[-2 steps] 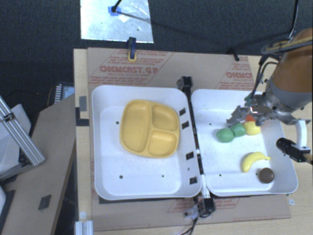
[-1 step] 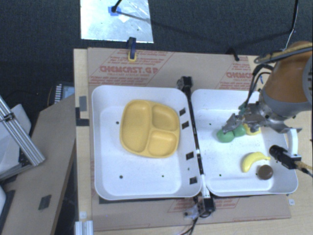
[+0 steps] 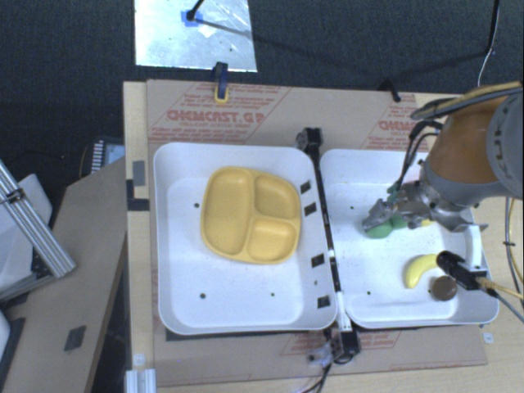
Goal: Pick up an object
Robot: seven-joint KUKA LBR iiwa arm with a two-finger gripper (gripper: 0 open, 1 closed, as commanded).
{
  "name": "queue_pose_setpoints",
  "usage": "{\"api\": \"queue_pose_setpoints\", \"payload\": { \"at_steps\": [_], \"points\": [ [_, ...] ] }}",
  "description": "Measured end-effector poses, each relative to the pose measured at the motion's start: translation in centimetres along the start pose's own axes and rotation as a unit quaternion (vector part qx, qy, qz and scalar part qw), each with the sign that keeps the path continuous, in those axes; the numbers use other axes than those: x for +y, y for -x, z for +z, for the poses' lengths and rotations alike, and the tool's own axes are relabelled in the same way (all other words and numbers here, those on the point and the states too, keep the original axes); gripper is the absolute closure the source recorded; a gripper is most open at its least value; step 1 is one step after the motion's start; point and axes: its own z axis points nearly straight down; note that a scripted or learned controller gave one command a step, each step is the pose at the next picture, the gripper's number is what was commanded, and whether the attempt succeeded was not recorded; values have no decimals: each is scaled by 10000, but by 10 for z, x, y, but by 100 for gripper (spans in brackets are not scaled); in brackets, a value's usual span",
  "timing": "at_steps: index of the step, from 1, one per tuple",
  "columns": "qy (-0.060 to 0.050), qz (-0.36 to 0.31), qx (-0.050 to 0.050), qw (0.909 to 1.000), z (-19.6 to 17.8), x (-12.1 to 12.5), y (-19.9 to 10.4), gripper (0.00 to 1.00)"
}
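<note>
In the right bin [image 3: 368,301], a small green object [image 3: 378,231] lies near the middle. My gripper [image 3: 383,218] is down right over it, reaching in from the right, and covers part of it. A yellow banana [image 3: 419,269] lies in the same bin toward the front right, a short way from the gripper. Beside the banana rests a small round brown object [image 3: 443,288].
The left bin [image 3: 176,301] holds a yellow divided plate [image 3: 250,214] at its centre. A black-clipped divider [image 3: 321,219] runs between the two bins. The bins rest on a cardboard sheet [image 3: 246,113] on the bench.
</note>
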Motion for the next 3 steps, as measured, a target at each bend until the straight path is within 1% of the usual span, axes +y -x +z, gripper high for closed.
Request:
{"api": "queue_pose_setpoints", "payload": {
  "at_steps": [1, 2, 3],
  "points": [
    [21, 6, -6, 10000, -13, 1, 1, 100],
    [43, -15, -9, 10000, -74, -5, 3, 100],
    [39, -21, -8, 10000, -118, 0, 1, 100]
  ]
}}
